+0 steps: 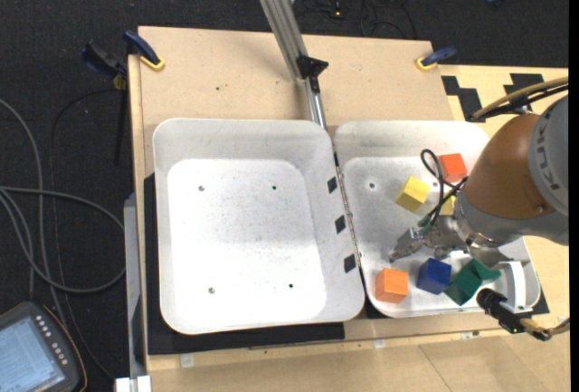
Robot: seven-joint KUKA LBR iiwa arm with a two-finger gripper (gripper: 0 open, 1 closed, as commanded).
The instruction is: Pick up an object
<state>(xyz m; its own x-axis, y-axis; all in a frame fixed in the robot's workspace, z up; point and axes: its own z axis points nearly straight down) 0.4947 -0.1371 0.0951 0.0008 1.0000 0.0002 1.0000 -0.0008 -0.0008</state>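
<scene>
The right bin (380, 141) holds several blocks: a yellow one (413, 193), an orange-red one (452, 167) at the back, an orange one (392, 284) near the front rim, a blue one (435, 275) and a green one (468, 282). My gripper (409, 243) reaches in from the right, low over the bin floor, between the yellow block and the orange block. It sits just left of and above the blue block. Its metal fingertips point left, and nothing shows between them.
The left bin (240, 223) lies beside the right one, divided by a rim with black clips (342, 223). A slanted metal pole (280, 10) crosses the back of the bench. The arm's orange band (511, 168) overhangs the right bin's right side.
</scene>
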